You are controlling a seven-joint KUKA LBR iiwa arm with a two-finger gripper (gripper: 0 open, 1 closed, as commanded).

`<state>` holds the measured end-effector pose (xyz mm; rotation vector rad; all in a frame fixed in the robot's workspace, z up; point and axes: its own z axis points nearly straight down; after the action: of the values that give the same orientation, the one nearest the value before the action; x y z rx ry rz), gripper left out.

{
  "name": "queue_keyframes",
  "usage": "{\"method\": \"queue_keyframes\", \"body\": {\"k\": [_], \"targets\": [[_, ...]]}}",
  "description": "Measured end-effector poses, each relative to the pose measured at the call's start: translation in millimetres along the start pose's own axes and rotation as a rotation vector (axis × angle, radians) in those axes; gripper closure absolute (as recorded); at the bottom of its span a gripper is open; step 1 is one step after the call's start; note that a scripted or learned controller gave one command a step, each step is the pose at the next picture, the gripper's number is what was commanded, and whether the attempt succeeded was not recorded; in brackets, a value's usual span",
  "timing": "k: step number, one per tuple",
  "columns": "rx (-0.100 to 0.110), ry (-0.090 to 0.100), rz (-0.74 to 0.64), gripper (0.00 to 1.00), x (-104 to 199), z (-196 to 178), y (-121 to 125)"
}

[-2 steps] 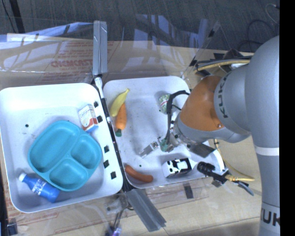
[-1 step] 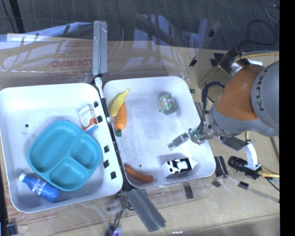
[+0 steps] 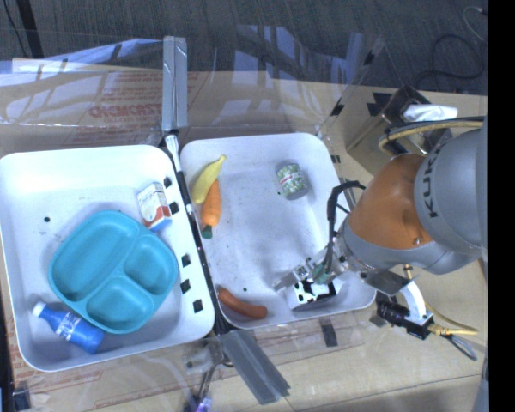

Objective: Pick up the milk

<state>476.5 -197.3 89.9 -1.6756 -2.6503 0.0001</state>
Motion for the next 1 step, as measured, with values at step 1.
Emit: {"method": "queue_keyframes", "body": {"k": [1], "targets": [[-0.001,-0.003,0.18,0.0,-11.9,-116.0,-5.7]]}}
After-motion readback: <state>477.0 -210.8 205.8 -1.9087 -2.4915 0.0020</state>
